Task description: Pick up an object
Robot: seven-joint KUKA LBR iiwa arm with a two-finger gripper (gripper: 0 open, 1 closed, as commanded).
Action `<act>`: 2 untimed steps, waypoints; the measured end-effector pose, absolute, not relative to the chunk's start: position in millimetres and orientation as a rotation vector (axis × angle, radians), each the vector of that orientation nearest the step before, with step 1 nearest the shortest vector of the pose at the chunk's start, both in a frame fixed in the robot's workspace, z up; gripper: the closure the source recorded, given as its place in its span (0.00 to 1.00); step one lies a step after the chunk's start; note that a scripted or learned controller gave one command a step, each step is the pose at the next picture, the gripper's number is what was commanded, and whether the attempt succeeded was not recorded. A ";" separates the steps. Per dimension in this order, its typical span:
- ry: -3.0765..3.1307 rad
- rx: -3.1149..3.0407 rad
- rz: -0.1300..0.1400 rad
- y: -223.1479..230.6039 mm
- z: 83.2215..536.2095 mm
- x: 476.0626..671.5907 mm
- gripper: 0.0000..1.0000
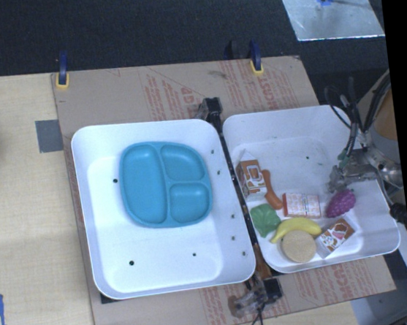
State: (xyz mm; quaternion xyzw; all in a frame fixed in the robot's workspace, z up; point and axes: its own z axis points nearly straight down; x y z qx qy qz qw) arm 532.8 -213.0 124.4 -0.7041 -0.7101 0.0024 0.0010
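Gripper (345, 174) over right bin (287, 122) just above purple grapes (341, 201), finger state unclear, blue plate (165, 183) in left bin (114, 272).

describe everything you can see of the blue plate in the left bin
The blue plate is a light blue, rounded-rectangle tray that looks like smooth plastic. Raised ridges divide it into three compartments: one long one along its left side and two smaller ones stacked on its right. It lies flat and right side up on the floor of the left bin, in the upper middle part, away from the walls. Nothing rests in it or touches it.
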 end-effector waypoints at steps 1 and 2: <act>-2.230 -2.210 0.008 -212.9 124.3 532.7 0.00; -2.227 -2.218 0.000 -211.6 207.1 647.9 0.00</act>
